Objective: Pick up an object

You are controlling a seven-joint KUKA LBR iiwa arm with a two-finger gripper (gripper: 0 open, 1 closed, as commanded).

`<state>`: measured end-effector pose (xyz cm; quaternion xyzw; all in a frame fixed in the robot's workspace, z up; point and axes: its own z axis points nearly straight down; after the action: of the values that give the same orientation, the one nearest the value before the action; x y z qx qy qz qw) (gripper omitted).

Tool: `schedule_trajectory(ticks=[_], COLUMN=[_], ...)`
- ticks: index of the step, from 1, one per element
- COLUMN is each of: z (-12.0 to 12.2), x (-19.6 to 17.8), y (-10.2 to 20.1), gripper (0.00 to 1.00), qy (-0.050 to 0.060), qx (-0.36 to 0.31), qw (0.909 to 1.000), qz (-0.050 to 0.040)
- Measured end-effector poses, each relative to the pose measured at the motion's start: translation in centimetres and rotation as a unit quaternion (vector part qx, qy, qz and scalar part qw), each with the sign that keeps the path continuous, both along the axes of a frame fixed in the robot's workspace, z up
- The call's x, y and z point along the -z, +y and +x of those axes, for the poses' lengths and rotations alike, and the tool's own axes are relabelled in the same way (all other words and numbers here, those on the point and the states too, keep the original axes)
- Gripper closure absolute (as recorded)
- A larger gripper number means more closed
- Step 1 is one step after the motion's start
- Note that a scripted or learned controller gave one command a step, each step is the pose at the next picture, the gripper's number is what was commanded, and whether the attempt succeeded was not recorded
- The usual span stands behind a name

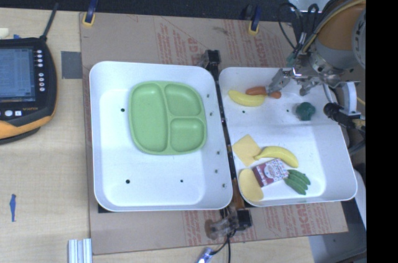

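White moulded plastic forms both shallow bins, with rounded corners and smooth glossy walls. The left bin (106, 131) carries a pale green divided plate (166, 117), matte, with three rounded compartments. The right bin (323, 150) holds small toy foods: a curved yellow banana (246, 98) near the far wall, with an orange carrot-like piece (256, 91) touching its upper edge; a dark green rounded lump (305, 110) well apart to the right; a second banana (278, 155) lying beside a flat yellow wedge (245, 148); a red printed packet (269, 171) over a yellow disc (250, 187); and a knobbly green pea pod (298, 180).

The gripper (290, 83) hangs over the far end of the right bin, its thin metal fingers spread wide apart, with nothing between them. One fingertip (275, 88) sits just beside the carrot-like piece's right end.
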<state>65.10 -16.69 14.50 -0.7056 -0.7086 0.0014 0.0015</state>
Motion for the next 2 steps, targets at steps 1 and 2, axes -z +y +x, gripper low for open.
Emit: schedule_trajectory(ticks=[1, 2], z=[-2.5, -4.1], x=[-8.6, -7.0], y=[-1.0, -4.5], gripper=[0.0, 0.0], qy=[-0.001, 0.0], qx=[0.001, 0.001], qw=[1.0, 1.0], qz=[-0.0003, -0.0003])
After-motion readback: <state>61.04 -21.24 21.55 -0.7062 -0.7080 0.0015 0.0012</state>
